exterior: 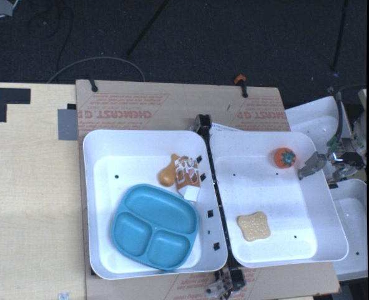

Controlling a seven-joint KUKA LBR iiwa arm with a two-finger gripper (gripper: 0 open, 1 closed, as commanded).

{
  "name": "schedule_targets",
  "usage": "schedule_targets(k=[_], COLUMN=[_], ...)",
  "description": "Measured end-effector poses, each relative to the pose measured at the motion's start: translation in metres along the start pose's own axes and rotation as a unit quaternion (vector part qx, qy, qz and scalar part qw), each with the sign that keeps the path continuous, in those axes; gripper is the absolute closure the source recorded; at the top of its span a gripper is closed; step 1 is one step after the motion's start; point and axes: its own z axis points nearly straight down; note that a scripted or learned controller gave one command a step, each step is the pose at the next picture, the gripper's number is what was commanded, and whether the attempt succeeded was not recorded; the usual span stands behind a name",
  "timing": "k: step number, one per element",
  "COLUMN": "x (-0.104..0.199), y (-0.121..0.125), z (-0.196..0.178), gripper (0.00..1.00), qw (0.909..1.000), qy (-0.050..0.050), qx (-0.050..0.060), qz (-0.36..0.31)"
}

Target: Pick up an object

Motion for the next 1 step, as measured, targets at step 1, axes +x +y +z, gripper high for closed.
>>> schedule_targets(k=[1], x=[0.0001], y=[0.0024], z=[-0.0066], gripper=[0.00], qw=[1.0000], qy=[-0.002], qx=[-0.006], qz=[-0.001])
